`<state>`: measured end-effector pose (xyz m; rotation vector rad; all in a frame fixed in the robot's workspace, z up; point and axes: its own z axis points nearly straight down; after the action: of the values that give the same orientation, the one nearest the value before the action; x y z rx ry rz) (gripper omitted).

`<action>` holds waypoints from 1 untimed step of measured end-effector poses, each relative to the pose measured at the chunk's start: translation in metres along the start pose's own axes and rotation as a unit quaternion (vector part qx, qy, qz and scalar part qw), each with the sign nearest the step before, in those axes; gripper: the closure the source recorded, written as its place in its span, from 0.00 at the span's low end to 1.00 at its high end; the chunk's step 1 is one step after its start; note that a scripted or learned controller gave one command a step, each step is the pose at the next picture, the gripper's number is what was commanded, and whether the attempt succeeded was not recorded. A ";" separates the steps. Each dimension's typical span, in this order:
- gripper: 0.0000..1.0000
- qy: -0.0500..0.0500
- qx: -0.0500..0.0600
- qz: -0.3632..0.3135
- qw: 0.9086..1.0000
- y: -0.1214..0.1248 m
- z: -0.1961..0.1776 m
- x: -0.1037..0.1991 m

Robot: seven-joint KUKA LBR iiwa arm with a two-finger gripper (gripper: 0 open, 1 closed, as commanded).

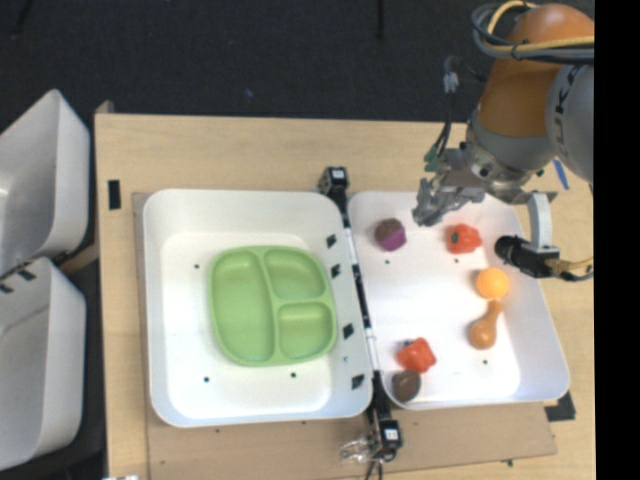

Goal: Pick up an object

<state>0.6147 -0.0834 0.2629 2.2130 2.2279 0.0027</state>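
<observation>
The gripper (432,208) hangs over the right bin (520,368), whether spread or clenched I cannot tell, just beside a purple object (390,234) and near a red one (461,238). This looks like the approach step; next it needs lowering squarely onto one target

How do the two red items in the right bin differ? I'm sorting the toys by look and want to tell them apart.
The round red tomato-like toy with a green top lies near the bin's far edge, close beside the tool. The blockier red pepper-like toy lies near the front edge, next to a small brown lump, far from the tool. Both are small, red and rest loose on the right white bin.
</observation>
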 end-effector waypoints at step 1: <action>1.00 0.000 0.000 0.000 1.000 0.017 0.010 0.054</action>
<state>0.6318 -0.0296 0.2532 2.2131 2.2264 0.0027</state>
